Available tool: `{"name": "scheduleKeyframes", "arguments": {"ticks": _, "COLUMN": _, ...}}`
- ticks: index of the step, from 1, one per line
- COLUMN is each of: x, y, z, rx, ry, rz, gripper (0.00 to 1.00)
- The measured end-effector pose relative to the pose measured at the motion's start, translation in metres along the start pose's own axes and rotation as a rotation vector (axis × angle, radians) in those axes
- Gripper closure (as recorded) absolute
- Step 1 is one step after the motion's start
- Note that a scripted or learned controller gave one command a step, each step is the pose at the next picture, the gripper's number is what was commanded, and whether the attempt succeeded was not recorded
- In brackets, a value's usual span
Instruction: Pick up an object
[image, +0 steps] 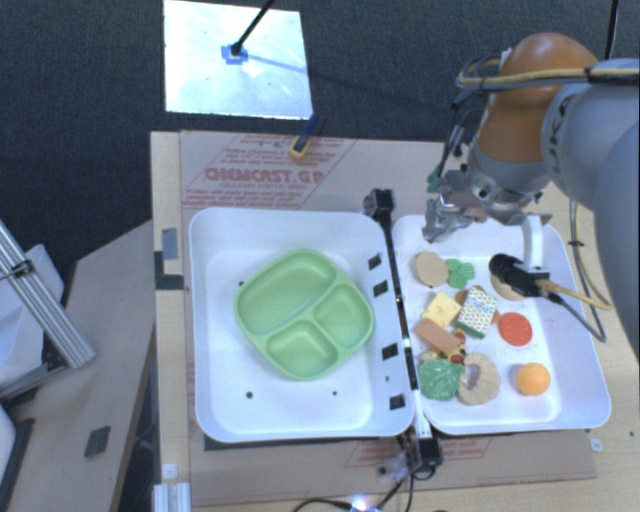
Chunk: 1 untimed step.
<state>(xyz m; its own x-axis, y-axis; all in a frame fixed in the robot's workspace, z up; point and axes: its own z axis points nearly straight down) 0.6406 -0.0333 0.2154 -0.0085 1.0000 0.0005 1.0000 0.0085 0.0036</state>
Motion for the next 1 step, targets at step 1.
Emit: {"name": "scheduleKeyframes", "arguments": {"ticks": 1, "x": 0.0552, "y": 0.0168, "z": -0.0142, "rx": 0.000, "ry": 0.001, "rz": 0.002, "gripper": 1.00}}
